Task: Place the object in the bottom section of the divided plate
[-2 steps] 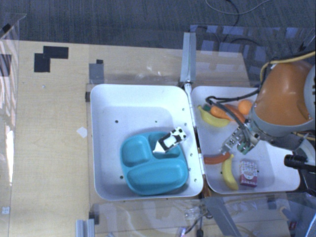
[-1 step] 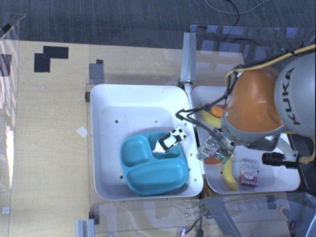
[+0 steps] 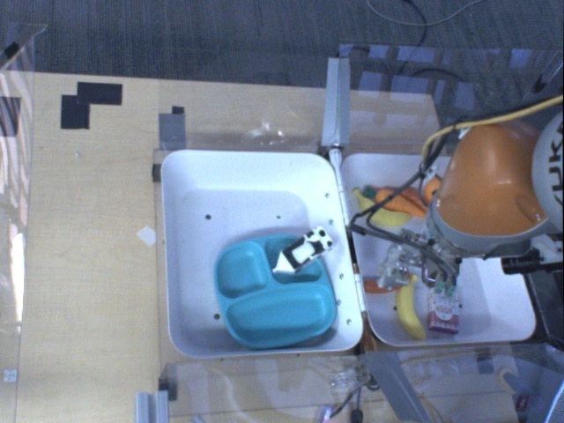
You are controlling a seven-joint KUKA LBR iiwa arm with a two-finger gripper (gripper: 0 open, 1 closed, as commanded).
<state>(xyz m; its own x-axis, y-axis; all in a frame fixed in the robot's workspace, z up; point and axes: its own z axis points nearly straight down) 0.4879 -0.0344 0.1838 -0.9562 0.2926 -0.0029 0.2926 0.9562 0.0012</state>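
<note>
Cow toy (image 3: 304,250) diagonal, head upper-right

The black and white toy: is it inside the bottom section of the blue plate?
No. The black and white toy lies in the plate's upper right section; the wide bottom section holds nothing.

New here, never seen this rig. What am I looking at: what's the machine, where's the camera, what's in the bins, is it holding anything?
One camera is fixed above the bench, looking down at a slant. The grey and orange bulk at the right is a robot arm, reaching in from that side. Its two-finger gripper hangs over the right bin, among small items: a banana, a small pink-labelled packet and orange and yellow pieces near the bin's top edge. I cannot tell if it grips anything. The left bin holds a blue divided plate, with a black and white toy lying on the plate's upper right compartment. The plate's bottom section is the target.
</note>
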